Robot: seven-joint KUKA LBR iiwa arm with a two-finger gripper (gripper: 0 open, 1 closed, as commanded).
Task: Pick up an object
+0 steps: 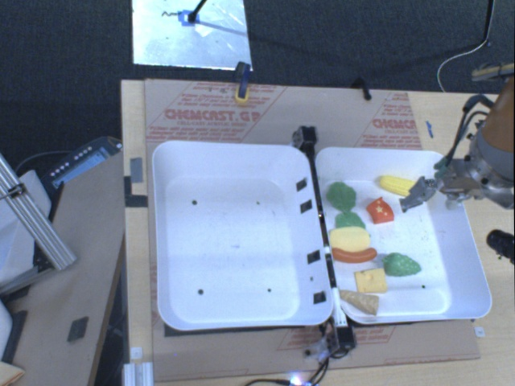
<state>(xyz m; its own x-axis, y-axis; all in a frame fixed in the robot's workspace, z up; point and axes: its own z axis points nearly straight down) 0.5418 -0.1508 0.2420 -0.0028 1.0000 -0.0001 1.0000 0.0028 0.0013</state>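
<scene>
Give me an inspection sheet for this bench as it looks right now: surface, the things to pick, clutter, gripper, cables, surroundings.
Surface: two shallow white bins side by side, left bin and right bin, on a printed cardboard sheet.
Job's things: all in the right bin: yellow corn cob, red pepper piece, two green leafy toys, yellow lemon-like piece, red sausage, yellow cheese block, tan wedge.
Clutter: yellow clip at the cardboard's far edge.
Gripper: grey two-finger gripper above the right bin, beside the corn cob, holding nothing.
Cables: white cable at upper right.
Surroundings: dark carpet, shiny metal plate.
</scene>
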